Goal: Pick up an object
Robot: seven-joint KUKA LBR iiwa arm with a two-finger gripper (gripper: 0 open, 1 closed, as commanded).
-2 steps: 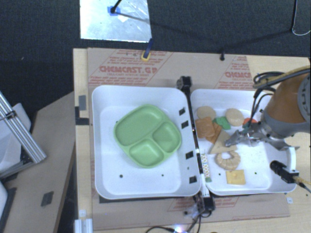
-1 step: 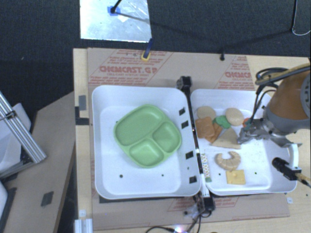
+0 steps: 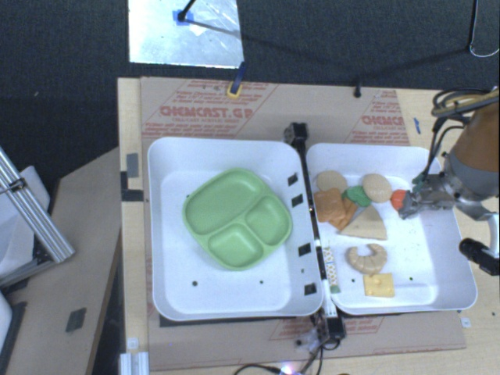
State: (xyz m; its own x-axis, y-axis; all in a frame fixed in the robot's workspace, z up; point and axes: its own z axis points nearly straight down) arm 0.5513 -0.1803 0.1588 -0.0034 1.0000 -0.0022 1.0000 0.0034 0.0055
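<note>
The right bin holds toy food: a tan round piece, an orange-brown piece, a green piece, a beige bun, a pale wedge, a croissant-like piece and a yellow cracker. A red-orange piece lies at the bin's right side. My gripper is low in the right bin, right beside that red-orange piece, with the grey arm and orange band behind it.
The left bin holds a green divided plate. A black divider with clips separates the bins. Cables hang near the arm at the right edge. A reflective sheet lies beyond the bench.
</note>
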